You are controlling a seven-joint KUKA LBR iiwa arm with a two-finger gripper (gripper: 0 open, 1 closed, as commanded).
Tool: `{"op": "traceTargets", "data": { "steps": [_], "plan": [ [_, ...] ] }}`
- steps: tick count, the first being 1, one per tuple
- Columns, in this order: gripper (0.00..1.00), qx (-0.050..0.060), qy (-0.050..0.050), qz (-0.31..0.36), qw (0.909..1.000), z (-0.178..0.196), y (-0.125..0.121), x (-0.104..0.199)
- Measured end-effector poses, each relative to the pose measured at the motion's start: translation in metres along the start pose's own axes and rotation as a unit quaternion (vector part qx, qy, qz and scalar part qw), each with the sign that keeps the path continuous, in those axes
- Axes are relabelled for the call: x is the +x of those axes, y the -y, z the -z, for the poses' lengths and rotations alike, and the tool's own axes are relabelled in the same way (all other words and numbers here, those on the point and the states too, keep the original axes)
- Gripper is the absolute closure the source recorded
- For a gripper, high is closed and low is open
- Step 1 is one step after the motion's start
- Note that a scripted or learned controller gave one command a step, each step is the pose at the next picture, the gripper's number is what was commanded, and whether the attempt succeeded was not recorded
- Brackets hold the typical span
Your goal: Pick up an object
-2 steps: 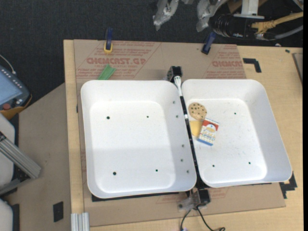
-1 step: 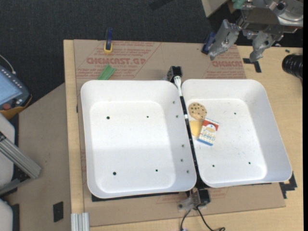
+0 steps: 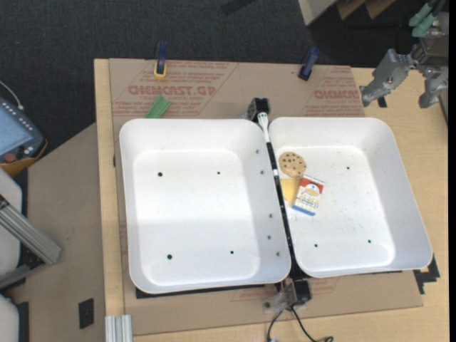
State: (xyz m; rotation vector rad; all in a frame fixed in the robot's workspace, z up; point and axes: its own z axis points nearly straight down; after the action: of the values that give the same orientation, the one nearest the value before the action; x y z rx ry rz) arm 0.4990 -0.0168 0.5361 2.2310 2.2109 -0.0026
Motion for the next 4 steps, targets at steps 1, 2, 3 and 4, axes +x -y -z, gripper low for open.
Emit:
{"op": "traceTargets", "data": {
  "steps": [1, 2, 3, 4],
  "plan": [
    [0.00, -0.001, -0.002, 0.013, 0.9999, -0.001, 0.003, 0.147],
    [0.00, -0.002, -0.002, 0.009, 1.0000, -0.002, -0.043, 0.248],
    [1.00, -0.003, -0.002, 0.006, 1.0000, 0.011, -0.042, 0.243],
    [1.00, 0.009, 0.003, 0.004, 1.0000, -0.194, -0.065, 0.241]
  ]
}}
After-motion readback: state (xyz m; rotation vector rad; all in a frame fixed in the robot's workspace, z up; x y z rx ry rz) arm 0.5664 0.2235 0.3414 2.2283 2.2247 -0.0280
